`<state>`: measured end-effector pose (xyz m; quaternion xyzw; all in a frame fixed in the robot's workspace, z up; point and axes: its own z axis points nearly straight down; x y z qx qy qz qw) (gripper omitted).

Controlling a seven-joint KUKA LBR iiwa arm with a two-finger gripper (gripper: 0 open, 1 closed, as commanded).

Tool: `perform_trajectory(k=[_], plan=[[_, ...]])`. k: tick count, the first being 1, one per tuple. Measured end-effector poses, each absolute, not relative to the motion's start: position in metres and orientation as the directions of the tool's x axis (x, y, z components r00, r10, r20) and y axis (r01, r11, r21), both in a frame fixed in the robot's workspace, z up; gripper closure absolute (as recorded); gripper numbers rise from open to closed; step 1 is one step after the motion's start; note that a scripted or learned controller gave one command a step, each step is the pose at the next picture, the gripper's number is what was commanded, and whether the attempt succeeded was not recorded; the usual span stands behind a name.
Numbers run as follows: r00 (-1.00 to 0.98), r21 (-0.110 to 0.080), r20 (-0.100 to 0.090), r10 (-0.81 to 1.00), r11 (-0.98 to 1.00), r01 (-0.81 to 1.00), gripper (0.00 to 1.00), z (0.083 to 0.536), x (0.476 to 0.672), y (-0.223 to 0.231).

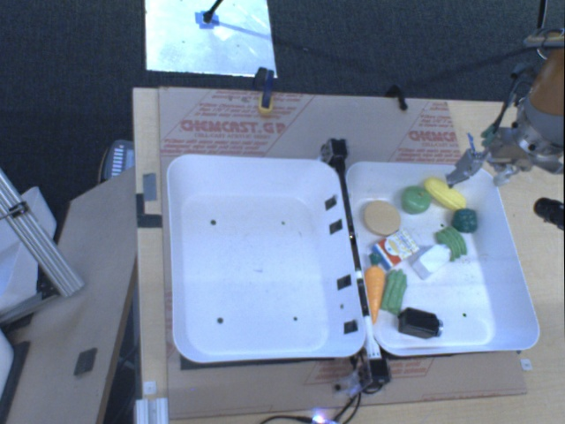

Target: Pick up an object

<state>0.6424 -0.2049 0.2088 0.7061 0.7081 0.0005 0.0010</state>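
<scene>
Approach step: the open, empty claw [481, 168] hovers above the right bin [512, 325], needing to descend onto the corn [444, 193].

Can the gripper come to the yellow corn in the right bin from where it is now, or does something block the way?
Probably yes. The gripper hangs just above the right bin's far edge, close to the yellow corn. Nothing lies on top of the corn, though a green round toy beside it may crowd the grasp.
</scene>
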Motion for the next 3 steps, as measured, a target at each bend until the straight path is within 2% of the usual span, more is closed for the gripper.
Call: perform_trajectory(k=[1,2,3], plan=[[-0.006,0.006,-0.002,1.000,0.006,1.000,1.00,0.220,0.643,-0.205],[-0.014,0.010,0.002,1.000,0.014,1.000,1.00,0.293,0.639,-0.110],[-0.013,-0.012,0.006,1.000,0.013,1.000,1.00,0.178,0.580,-0.002]])
